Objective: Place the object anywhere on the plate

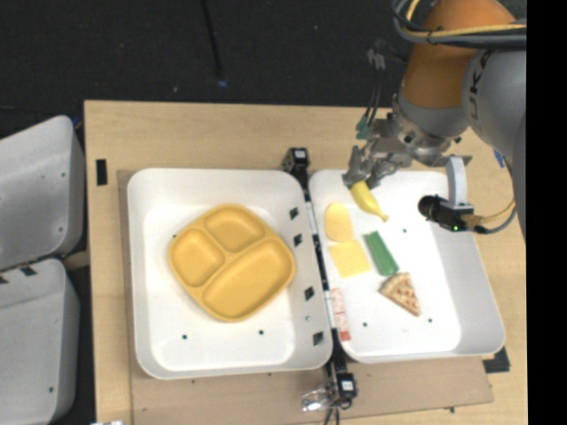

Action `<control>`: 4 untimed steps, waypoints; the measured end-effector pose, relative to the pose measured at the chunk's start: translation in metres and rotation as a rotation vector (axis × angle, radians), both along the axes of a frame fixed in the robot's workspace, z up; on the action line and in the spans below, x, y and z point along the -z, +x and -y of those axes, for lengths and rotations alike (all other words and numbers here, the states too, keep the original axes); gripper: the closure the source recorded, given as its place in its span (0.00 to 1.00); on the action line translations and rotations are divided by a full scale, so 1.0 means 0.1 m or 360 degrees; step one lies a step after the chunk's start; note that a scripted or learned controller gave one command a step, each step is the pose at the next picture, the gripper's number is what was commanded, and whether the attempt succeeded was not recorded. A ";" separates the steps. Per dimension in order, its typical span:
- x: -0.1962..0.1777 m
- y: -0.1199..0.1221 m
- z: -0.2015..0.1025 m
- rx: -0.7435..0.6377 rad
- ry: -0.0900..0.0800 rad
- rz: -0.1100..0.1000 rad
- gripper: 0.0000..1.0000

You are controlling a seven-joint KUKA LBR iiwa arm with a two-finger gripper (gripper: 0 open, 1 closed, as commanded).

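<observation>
A small yellow banana [368, 199] hangs at a slant over the back left corner of the right bin [461, 326]. Its upper end sits between the fingers of my gripper [361, 181], which is shut on it. The yellow plate [232, 260], with three compartments, lies in the middle of the left bin [151, 326], well to the left of the gripper. Nothing lies on the plate.
Below the banana, the right bin holds a yellow oval slice [338, 222], a yellow square slice [349, 258], a green strip [381, 251] and a pizza wedge [401, 293]. A black ridge with clips [312, 264] divides the bins. A cable fitting [440, 209] sits at the right.
</observation>
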State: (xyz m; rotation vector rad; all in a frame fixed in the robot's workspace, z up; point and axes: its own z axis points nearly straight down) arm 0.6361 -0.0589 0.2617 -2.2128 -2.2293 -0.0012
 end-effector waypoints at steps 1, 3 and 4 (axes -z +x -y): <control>-0.03 -0.02 -0.48 0.0002 -0.0001 -0.0004 1.00; 0.08 0.04 -1.51 0.0001 -0.0001 0.0001 1.00; 0.08 0.04 -1.48 0.0008 -0.0001 0.0000 0.00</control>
